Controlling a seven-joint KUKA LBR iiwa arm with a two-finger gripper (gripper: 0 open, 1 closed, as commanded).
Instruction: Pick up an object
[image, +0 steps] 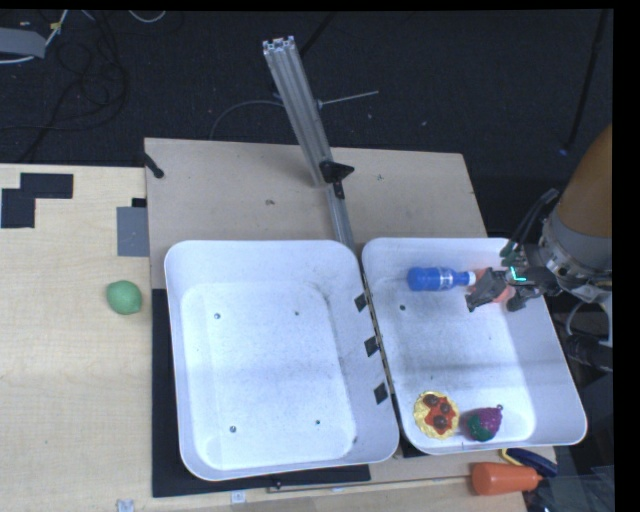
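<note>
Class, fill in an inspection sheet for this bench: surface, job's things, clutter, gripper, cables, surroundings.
Surface: two white bins side by side, left bin and right bin, on a wooden bench.
Job's things: blue bottle at the right bin's far end; yellow toy and purple toy at its near end.
Clutter: green ball left of the bins; orange object by the bench's near edge.
Gripper: gripper over the right bin, beside the bottle's cap end; grasp unclear.
Cables: dark cables on the floor, far left.
Surroundings: metal rail slanting behind the bins.
</note>
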